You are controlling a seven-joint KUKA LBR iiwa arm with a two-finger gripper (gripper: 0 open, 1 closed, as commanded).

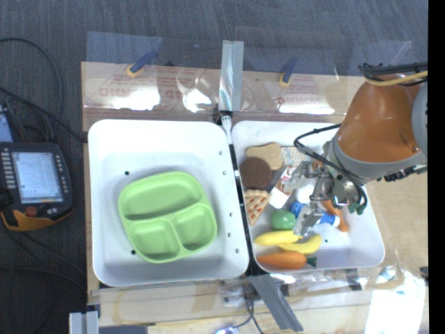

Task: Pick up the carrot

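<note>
Carrot (281,259) lies at the near edge of the right bin (368,245), beside the banana (288,240). I hover above, reaching; I cannot tell the fingers' (306,223) state. Next, I drop lower.

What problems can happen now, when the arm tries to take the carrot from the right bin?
1. The carrot lies against the banana, so the hand may catch the banana instead.
2. The hand is above the banana and the green ball, not above the carrot, so coming straight down would probably miss it.
3. The carrot is close to the near wall of the right bin, which may block one side.
</note>
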